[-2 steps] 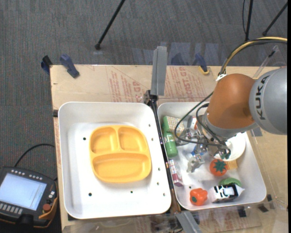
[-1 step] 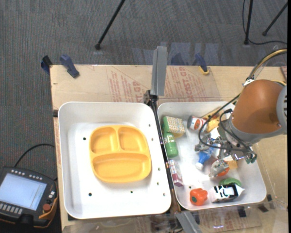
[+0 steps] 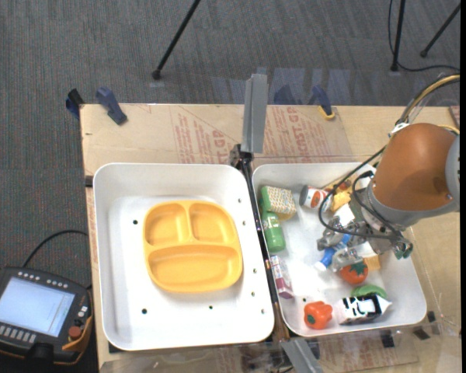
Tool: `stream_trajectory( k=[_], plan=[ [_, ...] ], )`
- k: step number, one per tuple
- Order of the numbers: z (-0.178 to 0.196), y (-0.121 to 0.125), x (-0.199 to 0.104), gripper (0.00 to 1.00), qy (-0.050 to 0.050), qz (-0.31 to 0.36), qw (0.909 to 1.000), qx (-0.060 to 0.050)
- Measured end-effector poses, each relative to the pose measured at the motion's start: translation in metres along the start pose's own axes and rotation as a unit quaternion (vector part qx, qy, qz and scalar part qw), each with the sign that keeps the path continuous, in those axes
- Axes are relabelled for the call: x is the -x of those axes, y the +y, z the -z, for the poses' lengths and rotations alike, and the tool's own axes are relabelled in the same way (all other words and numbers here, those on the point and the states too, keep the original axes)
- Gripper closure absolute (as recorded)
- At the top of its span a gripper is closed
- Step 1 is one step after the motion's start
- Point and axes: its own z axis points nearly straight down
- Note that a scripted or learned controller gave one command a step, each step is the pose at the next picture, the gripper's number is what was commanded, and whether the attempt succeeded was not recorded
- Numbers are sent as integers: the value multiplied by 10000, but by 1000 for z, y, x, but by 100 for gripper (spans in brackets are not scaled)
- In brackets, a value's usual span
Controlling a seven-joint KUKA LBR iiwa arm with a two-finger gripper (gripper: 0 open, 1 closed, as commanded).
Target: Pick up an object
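Down low in the right bin (image 3: pixel 415 282) goes the gripper (image 3: pixel 349 247), orange band (image 3: pixel 415 168) of the arm looming above it; hard to tell whether open or clamped, wrist blocking the view. Cluttered beneath: tomato (image 3: pixel 355 272) just below the tool, blue-capped tube (image 3: pixel 328 259) touching beside it; green bottle (image 3: pixel 272 232), orange pepper (image 3: pixel 318 315) and black-and-white carton (image 3: pixel 362 307) lying apart; yellow divided tray (image 3: pixel 193 245) resting in the left bin (image 3: pixel 113 208).
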Motion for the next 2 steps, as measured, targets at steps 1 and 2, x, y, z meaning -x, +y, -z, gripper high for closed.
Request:
stream_trajectory(
  k=[1,2],
  plan=[
    [194,29,10,100,-64,65,9999,-48],
    [196,29,9,100,-15,35,10000,-5]
  ],
)
